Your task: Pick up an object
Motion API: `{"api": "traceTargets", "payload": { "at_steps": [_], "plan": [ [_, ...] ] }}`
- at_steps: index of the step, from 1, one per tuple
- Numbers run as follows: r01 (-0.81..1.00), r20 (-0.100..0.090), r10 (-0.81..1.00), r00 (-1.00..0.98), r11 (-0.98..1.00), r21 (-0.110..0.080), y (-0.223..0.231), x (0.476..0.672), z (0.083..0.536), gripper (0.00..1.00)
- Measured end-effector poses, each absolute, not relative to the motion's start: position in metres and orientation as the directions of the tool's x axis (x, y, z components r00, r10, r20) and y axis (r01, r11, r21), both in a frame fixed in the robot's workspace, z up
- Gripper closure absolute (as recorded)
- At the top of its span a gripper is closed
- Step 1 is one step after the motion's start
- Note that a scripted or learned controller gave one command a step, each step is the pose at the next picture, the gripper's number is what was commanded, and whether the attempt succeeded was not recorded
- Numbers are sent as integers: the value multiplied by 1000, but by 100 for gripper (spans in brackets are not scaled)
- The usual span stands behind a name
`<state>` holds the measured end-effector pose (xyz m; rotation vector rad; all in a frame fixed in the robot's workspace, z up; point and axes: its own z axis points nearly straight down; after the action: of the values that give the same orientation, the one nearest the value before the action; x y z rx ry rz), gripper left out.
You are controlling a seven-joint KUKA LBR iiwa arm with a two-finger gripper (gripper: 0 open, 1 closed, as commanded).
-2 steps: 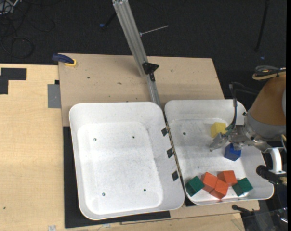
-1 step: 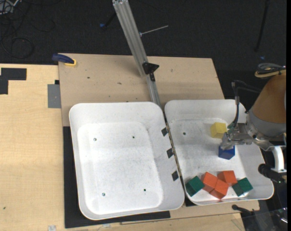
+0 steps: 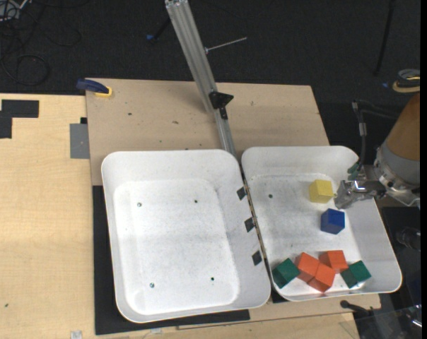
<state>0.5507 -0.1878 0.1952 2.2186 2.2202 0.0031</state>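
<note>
The right bin (image 3: 291,162) holds a yellow cube (image 3: 321,190) near its middle right and a blue cube (image 3: 333,221) just below it. At the bin's front lie two green blocks (image 3: 285,271) (image 3: 355,273) with orange blocks (image 3: 319,268) between them. My gripper (image 3: 346,193) reaches in over the bin's right rim, its tips just right of the yellow cube and above the blue cube. No cube is seen between its tips.
The left bin (image 3: 174,232) sits beside the right one, joined by black clips (image 3: 249,223). A slanted aluminium rail (image 3: 199,62) rises behind the bins. The wooden bench (image 3: 37,210) extends to the left.
</note>
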Motion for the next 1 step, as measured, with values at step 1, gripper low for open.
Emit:
{"api": "traceTargets", "payload": {
  "at_steps": [1],
  "plan": [
    [1000,0,1000,-1,1,0,-189,551,211,100]
  ]
}}
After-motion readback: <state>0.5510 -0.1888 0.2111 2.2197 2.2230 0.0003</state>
